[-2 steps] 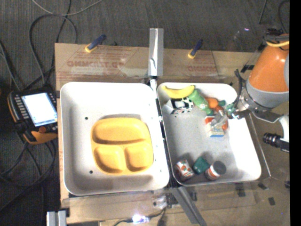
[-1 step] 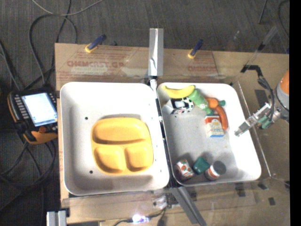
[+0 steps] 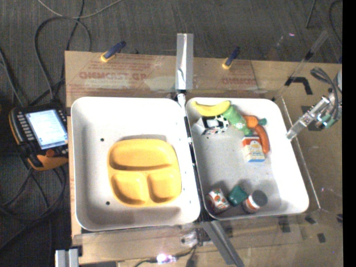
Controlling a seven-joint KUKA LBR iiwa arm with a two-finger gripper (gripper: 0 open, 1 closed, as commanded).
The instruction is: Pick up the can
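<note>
A workbench stands on dark carpet strewn with cables, carrying two shallow white bins side by side, the left bin (image 3: 83, 149) and the right bin (image 3: 289, 171). Nearest the camera, along the right bin's front wall, three small items sit in a row: one patterned can (image 3: 217, 199) lying on its side at the left, one dark green block (image 3: 238, 194) just beside it, and one red-topped can (image 3: 255, 201) at the right. The left bin holds a single yellow divided tray (image 3: 146, 170) with three compartments, resting near its middle. Farther back in the right bin stands one small white carton (image 3: 253, 149), with one orange carrot (image 3: 262, 135) lying just beside it, one green bottle (image 3: 238, 120) beyond, one black-and-white toy (image 3: 215, 124) to the left, and one yellow banana (image 3: 211, 108) against the far wall. Outside the right bin's far corner, at the frame's right edge, the gripper (image 3: 325, 113) hovers over the bench, well apart from both cans; its claw state cannot be told from this angle. At the bench's back edge sit two clamps with yellow and blue handles, and one handheld pendant (image 3: 41, 128) with a lit screen rests left of the bench.
</note>
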